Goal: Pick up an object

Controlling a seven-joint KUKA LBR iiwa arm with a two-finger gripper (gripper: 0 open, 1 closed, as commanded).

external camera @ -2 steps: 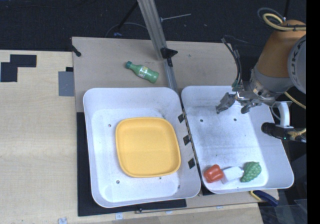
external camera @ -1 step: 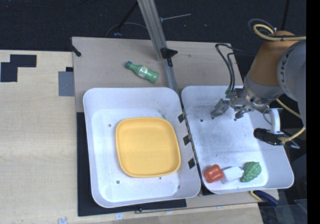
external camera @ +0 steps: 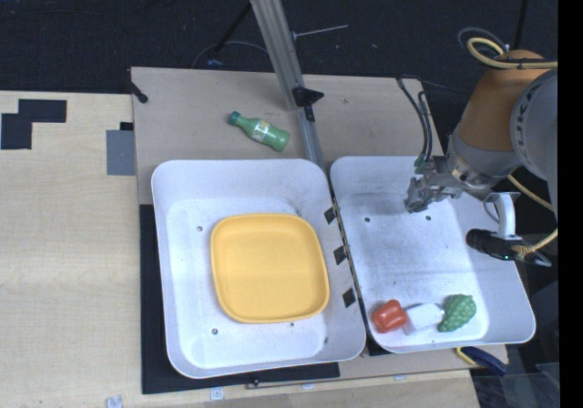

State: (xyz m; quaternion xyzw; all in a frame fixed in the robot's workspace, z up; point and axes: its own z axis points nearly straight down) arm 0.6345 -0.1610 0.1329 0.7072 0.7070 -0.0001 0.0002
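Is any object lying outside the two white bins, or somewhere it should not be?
Yes. A small green plastic bottle lies on its side on the bench, behind the left white bin, outside both bins.

One fixed camera looks down slantwise on both bins (external camera: pixel 182 215).

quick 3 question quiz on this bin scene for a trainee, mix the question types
1. True or false: the yellow plate lies in the left bin.
2. Which thing lies on the bench outside the bins? A) green bottle B) red pepper C) white block
3. Fill in: the green item sits in the right bin's ____ corner, far from the gripper.

Key: 1 true; 2 A; 3 near right
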